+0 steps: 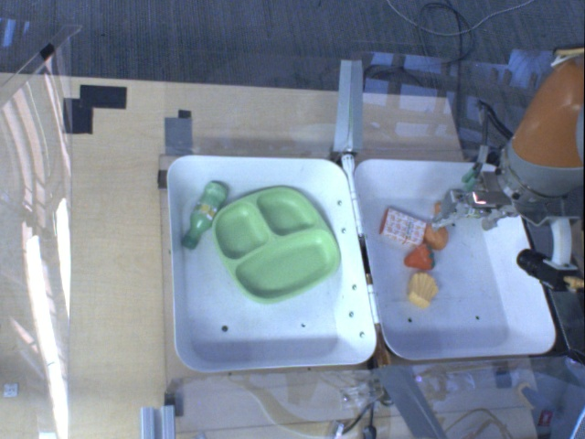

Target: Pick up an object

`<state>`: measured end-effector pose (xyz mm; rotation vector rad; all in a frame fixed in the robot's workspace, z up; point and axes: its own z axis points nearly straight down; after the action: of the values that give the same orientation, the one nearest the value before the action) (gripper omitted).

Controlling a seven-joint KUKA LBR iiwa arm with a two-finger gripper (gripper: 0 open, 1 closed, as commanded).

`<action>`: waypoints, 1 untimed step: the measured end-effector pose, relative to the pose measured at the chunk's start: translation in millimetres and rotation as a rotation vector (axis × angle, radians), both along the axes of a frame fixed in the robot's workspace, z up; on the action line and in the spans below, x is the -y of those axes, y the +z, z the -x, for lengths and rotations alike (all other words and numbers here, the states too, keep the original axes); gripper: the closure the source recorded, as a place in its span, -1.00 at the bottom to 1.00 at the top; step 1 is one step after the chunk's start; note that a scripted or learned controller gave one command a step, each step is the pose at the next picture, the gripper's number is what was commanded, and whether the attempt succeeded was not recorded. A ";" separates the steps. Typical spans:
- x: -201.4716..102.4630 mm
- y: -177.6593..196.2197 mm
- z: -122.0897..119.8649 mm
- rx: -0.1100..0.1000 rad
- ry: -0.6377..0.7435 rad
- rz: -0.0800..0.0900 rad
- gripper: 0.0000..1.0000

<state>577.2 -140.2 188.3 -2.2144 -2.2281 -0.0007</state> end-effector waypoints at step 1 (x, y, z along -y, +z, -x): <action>4.2 -102.6 -69.9 -0.003 -0.081 0.000 -1.00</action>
<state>647.1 -144.4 85.7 -2.3010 -2.1356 0.0030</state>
